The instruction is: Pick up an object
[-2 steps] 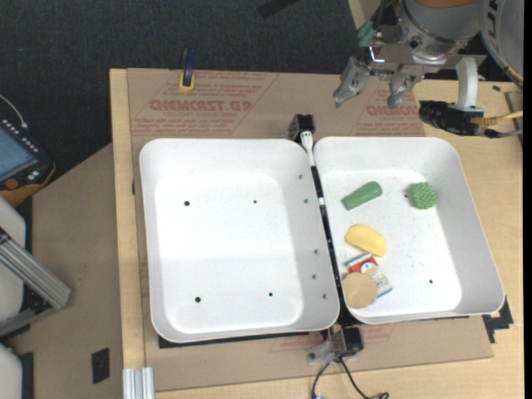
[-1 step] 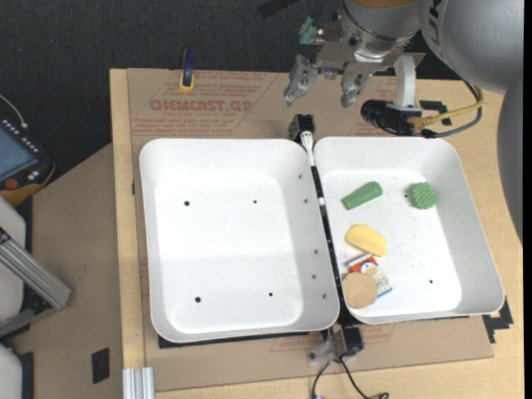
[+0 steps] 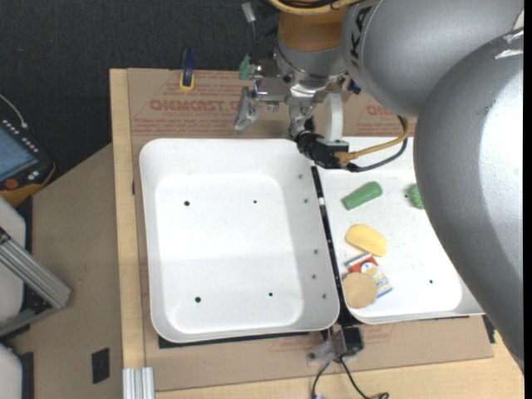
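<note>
Four items in right bin (image 3: 432,293): green block (image 3: 362,195), yellow piece (image 3: 366,239), tan disc (image 3: 360,290), small packet (image 3: 376,273). Gripper (image 3: 270,113) above far rims; spread or pressed together: cannot tell. Nothing seen held; pick outstanding.

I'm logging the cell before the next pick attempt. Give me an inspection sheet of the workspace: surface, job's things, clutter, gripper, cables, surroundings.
Surface: brown board bearing left bin and right bin, side by side.
Job's things: green block, yellow piece, tan disc, red-white packet and a green bit at the edge of the arm, all in the right bin.
Clutter: blue-yellow clamp on the board's far edge.
Gripper: gripper above the board beyond the left bin's far rim, away from every object.
Cables: black lead at the board's near edge.
Surroundings: dark carpet; metal rail and blue screen on the left.
</note>
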Robot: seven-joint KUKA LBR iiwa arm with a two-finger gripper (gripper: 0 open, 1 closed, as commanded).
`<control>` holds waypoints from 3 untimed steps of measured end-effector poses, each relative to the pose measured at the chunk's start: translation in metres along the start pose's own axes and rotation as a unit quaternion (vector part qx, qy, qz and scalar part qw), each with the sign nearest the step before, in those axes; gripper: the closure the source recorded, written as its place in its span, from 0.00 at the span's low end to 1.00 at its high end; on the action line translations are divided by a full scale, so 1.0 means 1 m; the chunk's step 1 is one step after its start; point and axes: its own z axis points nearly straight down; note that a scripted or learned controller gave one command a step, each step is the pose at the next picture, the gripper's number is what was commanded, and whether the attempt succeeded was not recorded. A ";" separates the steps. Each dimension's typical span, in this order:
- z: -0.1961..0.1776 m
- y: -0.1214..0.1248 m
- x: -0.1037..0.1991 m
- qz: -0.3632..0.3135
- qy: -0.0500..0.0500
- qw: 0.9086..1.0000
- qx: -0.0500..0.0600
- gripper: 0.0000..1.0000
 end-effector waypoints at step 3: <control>-0.116 -0.083 0.058 -0.001 0.001 1.000 -0.006 0.00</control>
